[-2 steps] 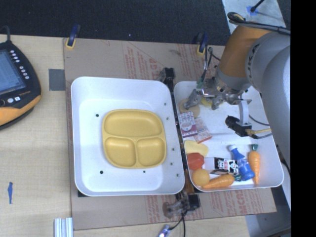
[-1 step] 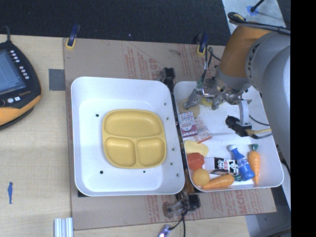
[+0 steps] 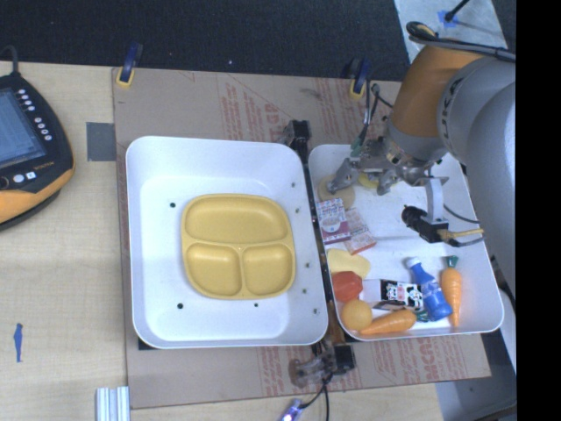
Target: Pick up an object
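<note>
My gripper (image 3: pixel 362 182) hangs over the far end of the right bin (image 3: pixel 478 274), open, with nothing between its fingers. Just below it lies a small printed packet (image 3: pixel 334 218). Nearer the front of that bin are a yellow piece (image 3: pixel 348 262), a red toy (image 3: pixel 347 284), an orange ball (image 3: pixel 355 314), a carrot (image 3: pixel 388 324), a black-and-white box (image 3: pixel 400 293), a blue bottle (image 3: pixel 430 293) and a second carrot (image 3: pixel 451 291) standing along the right side.
The left bin (image 3: pixel 149 235) holds a yellow divided plate (image 3: pixel 238 245). A teach pendant (image 3: pixel 26 147) lies on the bench at far left. Clamps (image 3: pixel 128 62) hold the cardboard sheet at the back edge.
</note>
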Tool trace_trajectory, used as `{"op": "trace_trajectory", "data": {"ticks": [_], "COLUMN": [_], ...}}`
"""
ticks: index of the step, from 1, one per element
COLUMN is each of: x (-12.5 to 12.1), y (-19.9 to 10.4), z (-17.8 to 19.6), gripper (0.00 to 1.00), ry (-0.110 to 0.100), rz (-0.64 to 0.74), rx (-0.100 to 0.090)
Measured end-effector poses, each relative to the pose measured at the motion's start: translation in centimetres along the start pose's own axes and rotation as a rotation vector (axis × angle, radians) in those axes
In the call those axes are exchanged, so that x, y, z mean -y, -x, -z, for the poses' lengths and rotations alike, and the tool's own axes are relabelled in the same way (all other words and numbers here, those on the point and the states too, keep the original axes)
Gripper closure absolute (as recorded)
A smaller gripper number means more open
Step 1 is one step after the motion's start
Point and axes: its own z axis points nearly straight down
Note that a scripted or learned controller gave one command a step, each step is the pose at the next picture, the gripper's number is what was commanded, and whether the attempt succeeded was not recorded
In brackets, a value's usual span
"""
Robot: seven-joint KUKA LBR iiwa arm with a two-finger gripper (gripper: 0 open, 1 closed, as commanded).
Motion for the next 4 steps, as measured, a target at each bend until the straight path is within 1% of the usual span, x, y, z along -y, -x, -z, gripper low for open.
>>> {"op": "trace_trajectory", "data": {"ticks": [1,2,3,4], "x": [0.0,0.0,0.0,0.0], "y": [0.1,0.1,0.6,0.6], "z": [1.1,1.1,0.0,0.1], "gripper": [1.00,0.00,0.00,0.00], "ry": [-0.001,-0.001,0.001,0.001], "rz": [0.001,0.001,-0.001,0.000], "rx": [0.000,0.000,0.002,0.002]}}
